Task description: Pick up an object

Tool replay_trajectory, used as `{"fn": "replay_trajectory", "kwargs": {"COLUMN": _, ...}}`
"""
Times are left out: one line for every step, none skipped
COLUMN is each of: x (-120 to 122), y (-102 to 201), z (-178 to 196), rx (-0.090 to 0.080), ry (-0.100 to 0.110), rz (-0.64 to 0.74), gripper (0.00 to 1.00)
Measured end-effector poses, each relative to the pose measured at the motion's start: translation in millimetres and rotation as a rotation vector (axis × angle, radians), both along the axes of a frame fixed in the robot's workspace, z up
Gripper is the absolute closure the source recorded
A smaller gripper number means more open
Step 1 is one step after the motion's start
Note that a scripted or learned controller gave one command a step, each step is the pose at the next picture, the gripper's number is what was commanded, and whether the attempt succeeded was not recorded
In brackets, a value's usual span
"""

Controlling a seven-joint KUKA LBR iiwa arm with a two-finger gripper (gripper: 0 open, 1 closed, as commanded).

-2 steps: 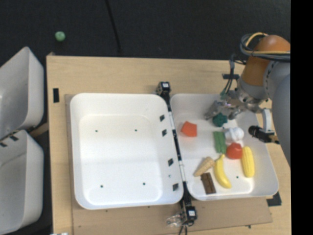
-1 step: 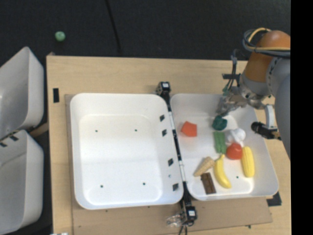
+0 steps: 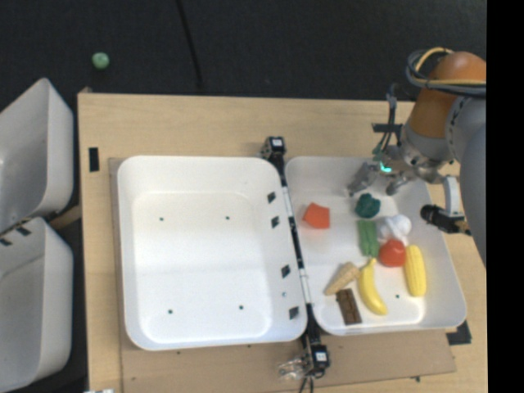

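Approach step, by the look of it: nothing lifted yet. Gripper hanging over the right bin, at its 1 o'clock corner, fingers spread wide like an inverted V, nothing between them. Tips just above a dark green lump, which sits directly at 6 o'clock from the gripper; contact impossible to confirm.

Likely target: that green lump, nearest to the open fingers. Other candidates in the same bin: red block alone at 9 o'clock from the lump; green pepper, white piece and tomato crowded just below it; corn, banana, a tan piece and brown bar toward 6 o'clock.

Next move, judged from this: straight descent to straddle the lump, then closing. Care needed with the white piece and pepper close beside it, liable to be nudged or pinched along.

Left bin on the surface not involved.
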State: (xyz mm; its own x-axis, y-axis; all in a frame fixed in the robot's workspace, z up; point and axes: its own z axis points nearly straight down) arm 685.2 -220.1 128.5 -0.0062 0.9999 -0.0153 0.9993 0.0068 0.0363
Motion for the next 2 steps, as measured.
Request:
{"fn": "replay_trajectory", "kwargs": {"x": 2.2, "y": -1.1, "z": 13.4, "rx": -0.004, "ry": -0.009, "rz": 0.001, "gripper": 1.00}}
{"fn": "replay_trajectory", "kwargs": {"x": 1.8, "y": -1.2, "z": 12.6, "rx": -0.005, "ry": -0.007, "rz": 0.002, "gripper": 0.00}}
